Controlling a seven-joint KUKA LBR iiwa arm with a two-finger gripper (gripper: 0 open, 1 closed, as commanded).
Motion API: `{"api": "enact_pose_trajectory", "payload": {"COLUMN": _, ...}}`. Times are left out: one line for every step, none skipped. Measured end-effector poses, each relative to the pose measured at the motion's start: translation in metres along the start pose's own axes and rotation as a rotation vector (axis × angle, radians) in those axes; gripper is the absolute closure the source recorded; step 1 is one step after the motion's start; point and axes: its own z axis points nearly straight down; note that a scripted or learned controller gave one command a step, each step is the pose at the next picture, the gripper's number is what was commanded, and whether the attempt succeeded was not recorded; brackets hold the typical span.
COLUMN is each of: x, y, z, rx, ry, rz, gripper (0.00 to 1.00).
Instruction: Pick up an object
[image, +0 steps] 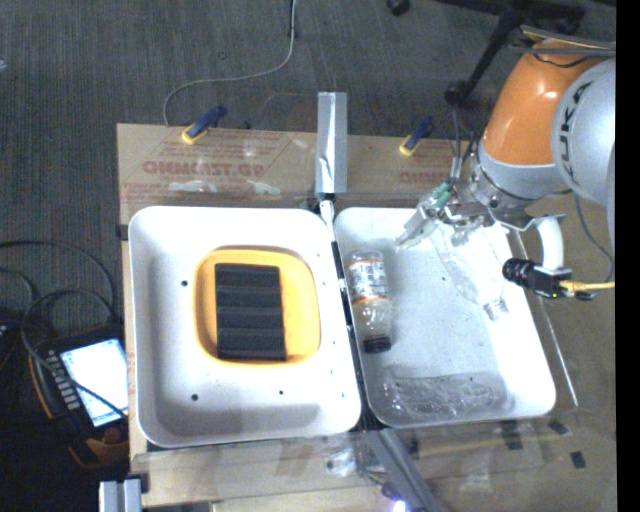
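A clear plastic bottle (367, 298) with a white and orange label and a dark cap lies along the left wall of the right bin (530, 395). A crumpled clear plastic wrapper (440, 393) lies near that bin's front. My gripper (452, 266) hangs over the back of the right bin, to the right of the bottle and apart from it. Its pale fingers (412, 232) are spread open, with nothing between them. A yellow tray holding a black ribbed block (250, 311) sits in the middle of the left bin (160, 400).
A metal post (331, 140) stands behind the wall where the two bins meet. Two blue and yellow clamps (203, 123) hold the brown board behind the bins. A black part with a yellow cable (532, 274) juts from the arm over the right bin's right rim.
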Motion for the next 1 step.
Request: {"api": "enact_pose_trajectory", "payload": {"x": 0.0154, "y": -0.0037, "z": -0.0194, "rx": -0.003, "ry": 0.002, "rz": -0.007, "gripper": 0.00}}
